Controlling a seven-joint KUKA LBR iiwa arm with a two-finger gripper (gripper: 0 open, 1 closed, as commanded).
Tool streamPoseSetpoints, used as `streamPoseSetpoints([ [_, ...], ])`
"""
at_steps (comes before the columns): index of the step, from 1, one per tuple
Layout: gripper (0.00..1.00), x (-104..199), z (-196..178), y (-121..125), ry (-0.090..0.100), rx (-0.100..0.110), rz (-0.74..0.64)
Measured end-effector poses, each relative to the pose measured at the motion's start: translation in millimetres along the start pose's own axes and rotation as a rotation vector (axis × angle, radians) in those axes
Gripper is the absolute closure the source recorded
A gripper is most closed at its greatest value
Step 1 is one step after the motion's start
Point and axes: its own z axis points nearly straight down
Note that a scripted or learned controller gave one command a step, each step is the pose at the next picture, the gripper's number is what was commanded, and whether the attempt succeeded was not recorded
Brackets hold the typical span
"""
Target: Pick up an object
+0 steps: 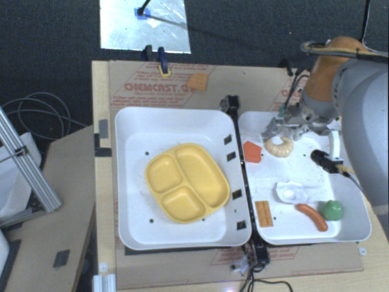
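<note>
1. Two white bins are set side by side: the left bin (130, 163) bears a yellow divided plate (187, 181), the right bin (358, 224) bears the small pickable items.
2. The gripper (281, 132) is seen low over the far part of the right bin, right above a beige ring-shaped item (280, 146) (a donut, prob.). Whether it is apart or together cannot be told; the ring is not seen clamped.
3. The ring is judged the likely target. An orange wedge (252, 152) lies just beside it, w/ a white scoop-like piece (290, 192), a sausage (312, 216), a green ball (332, 210) and an orange cracker (263, 213) nearer the cam.
4. Risk: ring could be pushed aside, not gripped, if the descent is off-centre.
5. Risk: the wedge could be nudged or caught along w/ it.
6. Risk: a soft rounded ring may slip out during the lift.
</note>
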Motion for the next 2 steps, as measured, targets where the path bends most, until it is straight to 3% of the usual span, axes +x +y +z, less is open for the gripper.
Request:
streamPoseSetpoints([
  [1, 1.00, -1.1, -11.6, 0.0, -0.003, -0.002, -0.004],
  [2, 0.00, -1.0, -10.8, -0.4, -0.002, 0.000, -0.005],
])
